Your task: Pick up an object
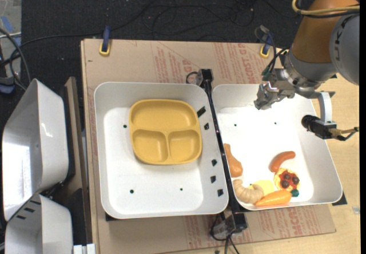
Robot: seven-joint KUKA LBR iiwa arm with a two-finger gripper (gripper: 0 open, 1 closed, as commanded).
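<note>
Our gripper [266, 98] hangs over the right bin's [326, 150] far edge; we cannot tell its state. The toy sausage [282, 159] lies nearer us, well apart, long axis slanting.

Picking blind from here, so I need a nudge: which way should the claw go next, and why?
Probably toward the near end of the right bin. The claw hangs over that bin's far edge with bare white floor beneath, while the toy food, such as the sausage and carrot, is bunched at the near end.
</note>
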